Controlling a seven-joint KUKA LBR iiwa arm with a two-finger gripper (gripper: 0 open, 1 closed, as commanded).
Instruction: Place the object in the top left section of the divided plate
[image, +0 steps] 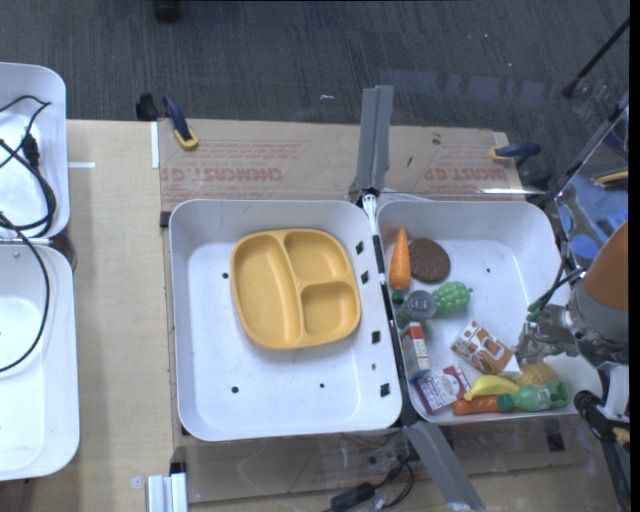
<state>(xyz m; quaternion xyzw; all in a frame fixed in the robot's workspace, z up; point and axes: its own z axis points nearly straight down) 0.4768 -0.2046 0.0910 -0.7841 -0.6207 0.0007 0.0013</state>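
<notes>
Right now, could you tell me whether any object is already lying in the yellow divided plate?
No. All three sections of the yellow divided plate show bare yellow, and the toy items such as the carrot lie in the right bin.

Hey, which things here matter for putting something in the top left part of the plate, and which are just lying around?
Part of the job:
divided plate
gripper
toy food in the right bin: carrot, brown cookie, banana

Just lying about:
black cables
blue and yellow clamp
cardboard sheet
</notes>
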